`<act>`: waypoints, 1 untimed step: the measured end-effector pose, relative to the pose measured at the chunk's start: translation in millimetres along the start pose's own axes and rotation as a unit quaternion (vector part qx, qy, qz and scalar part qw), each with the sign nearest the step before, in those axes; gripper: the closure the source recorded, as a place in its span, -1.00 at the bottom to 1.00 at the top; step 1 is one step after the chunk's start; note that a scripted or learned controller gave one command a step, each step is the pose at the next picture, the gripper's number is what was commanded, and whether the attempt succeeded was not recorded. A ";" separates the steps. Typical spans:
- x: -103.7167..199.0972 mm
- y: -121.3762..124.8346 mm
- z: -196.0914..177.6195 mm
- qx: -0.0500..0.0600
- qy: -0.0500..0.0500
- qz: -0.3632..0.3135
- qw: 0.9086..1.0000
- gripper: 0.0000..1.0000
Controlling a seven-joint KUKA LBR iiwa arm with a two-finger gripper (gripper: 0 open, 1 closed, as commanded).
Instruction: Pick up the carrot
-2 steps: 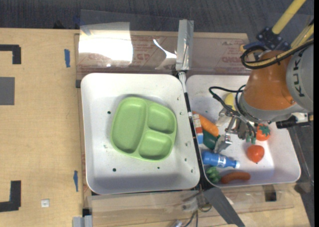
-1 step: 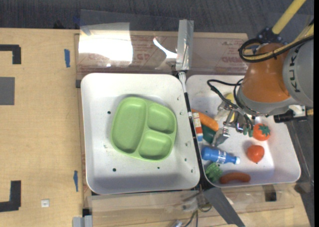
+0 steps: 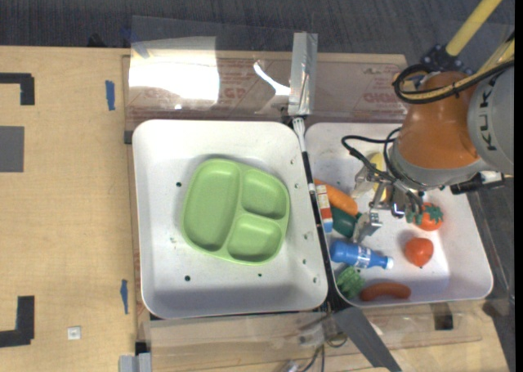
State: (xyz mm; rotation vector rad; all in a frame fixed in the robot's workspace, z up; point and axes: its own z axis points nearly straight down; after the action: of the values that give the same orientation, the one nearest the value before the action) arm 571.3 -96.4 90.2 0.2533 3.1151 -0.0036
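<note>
— Wooden bench (image 3: 57, 199) w/ two white bins side by side; what was the gripper doing?

— Gripper (image 3: 377, 207) sat low in the right bin (image 3: 470, 268), under the orange band (image 3: 431, 137) of the arm. Couldn't tell if it was apart or together; too much cable and metal around the tip.

— And the carrot?

— Carrot (image 3: 341, 199) lay in the right bin's left part, just beside the gripper on its left, next to a small striped box (image 3: 324, 207) by the bin wall. Not seen between the fingers.

— Other stuff nearby?

— Blue bottle (image 3: 359, 257) below the gripper, red tomato (image 3: 419, 250) to its lower right, an orange-and-green toy (image 3: 426, 216) to its right. Green veg (image 3: 350, 280) and a red sausage (image 3: 386, 290) near the front edge.

— Left bin?

— Left bin (image 3: 155, 158) held a green divided plate (image 3: 235, 211), approx. centred, well apart from the arm.
</note>
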 end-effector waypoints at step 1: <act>-15.9 2.6 0.4 0.001 0.001 -0.007 1.000 -1.00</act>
State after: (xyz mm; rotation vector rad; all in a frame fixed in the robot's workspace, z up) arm 587.4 -96.4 90.1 0.2310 3.1189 -0.0068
